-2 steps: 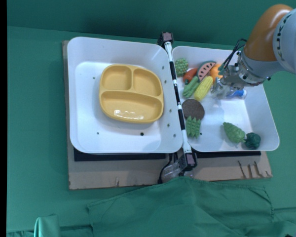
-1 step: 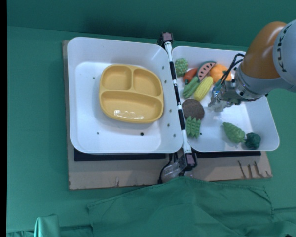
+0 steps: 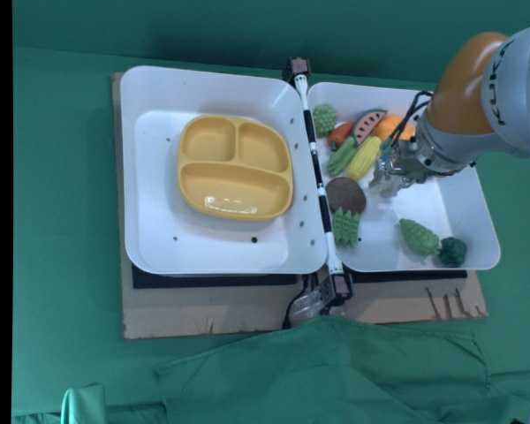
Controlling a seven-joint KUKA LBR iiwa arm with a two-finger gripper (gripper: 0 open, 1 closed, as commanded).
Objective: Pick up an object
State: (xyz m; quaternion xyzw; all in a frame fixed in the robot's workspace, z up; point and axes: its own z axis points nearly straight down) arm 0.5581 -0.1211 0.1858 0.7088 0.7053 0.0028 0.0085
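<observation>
Desk [image 3: 71,193] was draped in green cloth, two white bins side by side on a cardboard sheet. Left bin [image 3: 159,228] held a yellow divided plate [image 3: 236,166], three compartments, sitting slightly toward the bin's far side.

Right bin [image 3: 473,219] carried the toy food. Clustered at its far left corner: a green knobbly piece [image 3: 324,118], a watermelon slice [image 3: 369,124], an orange piece [image 3: 388,127] partly hidden by the arm, a carrot-like red piece [image 3: 340,134], a green pod [image 3: 341,157], and a corn cob [image 3: 364,158] lying aslant. Nearer the divider sat a brown round piece [image 3: 345,194] with a green spiky piece [image 3: 345,226] just below it. At the near right lay a green textured cone [image 3: 419,237] touching a dark broccoli floret [image 3: 452,252].

The arm [image 3: 486,95] came in from the right. The hand [image 3: 389,181] hung over the right bin's middle, just beside the corn cob's right end. Fingers pointed down; whether spread or pressed together could not be told. Nothing was seen between them.
</observation>
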